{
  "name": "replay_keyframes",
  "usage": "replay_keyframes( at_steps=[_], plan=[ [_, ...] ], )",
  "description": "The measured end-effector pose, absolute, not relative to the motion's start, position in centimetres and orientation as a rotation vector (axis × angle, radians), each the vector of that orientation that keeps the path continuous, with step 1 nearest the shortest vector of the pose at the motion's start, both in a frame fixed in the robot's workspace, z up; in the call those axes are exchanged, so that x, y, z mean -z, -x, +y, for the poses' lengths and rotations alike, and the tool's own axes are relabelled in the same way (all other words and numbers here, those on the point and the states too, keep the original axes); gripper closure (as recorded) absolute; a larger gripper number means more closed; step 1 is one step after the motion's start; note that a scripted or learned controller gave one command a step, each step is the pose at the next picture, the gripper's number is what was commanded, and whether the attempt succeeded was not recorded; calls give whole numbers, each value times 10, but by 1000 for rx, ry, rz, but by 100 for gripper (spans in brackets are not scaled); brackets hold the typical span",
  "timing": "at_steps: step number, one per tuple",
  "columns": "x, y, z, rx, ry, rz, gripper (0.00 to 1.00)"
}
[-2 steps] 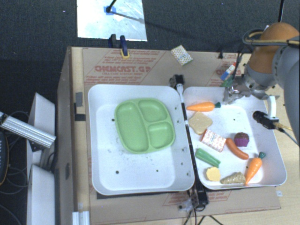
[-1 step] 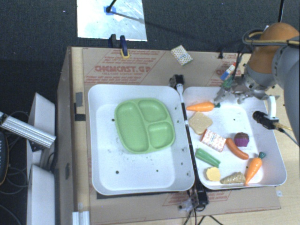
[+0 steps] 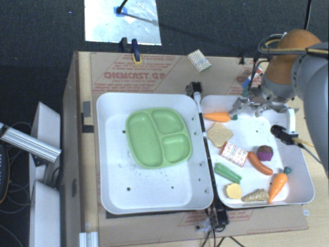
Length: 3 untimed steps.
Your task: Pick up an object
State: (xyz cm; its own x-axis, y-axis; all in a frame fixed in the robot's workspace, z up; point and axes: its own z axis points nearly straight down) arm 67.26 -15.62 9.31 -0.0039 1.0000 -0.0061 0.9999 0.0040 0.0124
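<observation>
Nearest, a carrot [image 3: 278,184] and bread slice [image 3: 219,134] lie in the right bin [image 3: 308,189]. Farther back, a second carrot [image 3: 218,117] sits just beside the pincer [image 3: 250,103], whose spread I cannot tell; descending off-centre could nudge it away

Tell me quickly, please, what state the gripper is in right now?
Two-finger gripper: open or closed cannot be told; it sits above the right white bin's far edge, beside the orange carrot, with nothing seen between it.
</observation>
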Motion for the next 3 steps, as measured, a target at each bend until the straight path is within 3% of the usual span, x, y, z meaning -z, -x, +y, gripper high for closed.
replay_keyframes(
  at_steps=[1, 2, 3],
  plan=[
    [-105, -675, -154, -19, -2203, 2219, 100],
    [-105, -675, -154, -19, -2203, 2219, 0],
    [-94, -673, -151, -10, -2205, 2213, 0]
  ],
)
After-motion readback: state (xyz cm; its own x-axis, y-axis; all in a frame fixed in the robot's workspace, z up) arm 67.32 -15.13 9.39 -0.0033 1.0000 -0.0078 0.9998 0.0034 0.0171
